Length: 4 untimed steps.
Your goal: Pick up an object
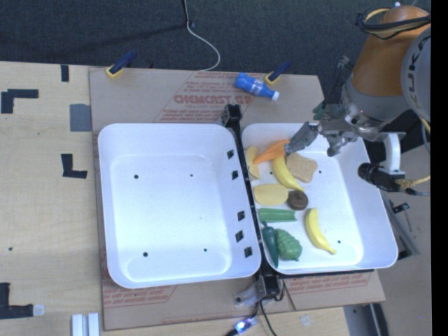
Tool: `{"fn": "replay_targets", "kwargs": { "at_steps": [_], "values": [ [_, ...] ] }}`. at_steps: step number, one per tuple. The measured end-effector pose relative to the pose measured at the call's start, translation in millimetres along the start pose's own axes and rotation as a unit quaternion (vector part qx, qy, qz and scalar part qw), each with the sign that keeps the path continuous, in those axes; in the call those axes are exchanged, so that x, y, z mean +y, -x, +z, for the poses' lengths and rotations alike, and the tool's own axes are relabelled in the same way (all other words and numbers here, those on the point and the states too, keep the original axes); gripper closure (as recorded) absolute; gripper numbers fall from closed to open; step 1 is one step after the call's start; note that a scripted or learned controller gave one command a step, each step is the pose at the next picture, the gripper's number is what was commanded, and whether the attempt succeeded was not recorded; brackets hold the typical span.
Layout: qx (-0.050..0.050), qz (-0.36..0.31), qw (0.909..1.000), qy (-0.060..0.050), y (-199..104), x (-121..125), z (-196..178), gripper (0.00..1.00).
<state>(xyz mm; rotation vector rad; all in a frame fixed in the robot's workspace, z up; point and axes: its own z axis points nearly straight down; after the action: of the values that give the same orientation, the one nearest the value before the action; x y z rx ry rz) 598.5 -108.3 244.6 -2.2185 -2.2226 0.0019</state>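
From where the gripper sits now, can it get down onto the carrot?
Probably yes. The gripper hangs over the right bin, just right of the carrot, which lies near the bin's top left with nothing on top. A banana and a bread slice crowd it closely.

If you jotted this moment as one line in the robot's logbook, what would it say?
stage: approach | end effector: above right bin, near carrot and bread slice | held: nothing visible | left bin: untouched

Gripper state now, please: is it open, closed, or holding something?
Gripper: above the far end of the right bin, near the carrot and the bread slice; open or closed cannot be told, and nothing is seen held.
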Motion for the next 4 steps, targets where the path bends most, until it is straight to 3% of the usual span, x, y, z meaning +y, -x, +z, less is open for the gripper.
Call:
{"fn": "replay_targets", "kwargs": {
  "at_steps": [1, 2, 3, 4],
  "values": [
    [-0.001, 0.000, 1.0000, -0.002, 32.2, 51.0, 105.2, 0.00],
    [-0.001, -0.001, 1.0000, 0.000, 27.6, 70.3, 162.0, 0.00],
    [0.000, 0.000, 1.0000, 0.003, 47.7, 71.9, 157.2, 0.00],
    [-0.004, -0.001, 1.0000, 0.005, 0.5, 72.4, 155.6, 0.00]
  ]
}}
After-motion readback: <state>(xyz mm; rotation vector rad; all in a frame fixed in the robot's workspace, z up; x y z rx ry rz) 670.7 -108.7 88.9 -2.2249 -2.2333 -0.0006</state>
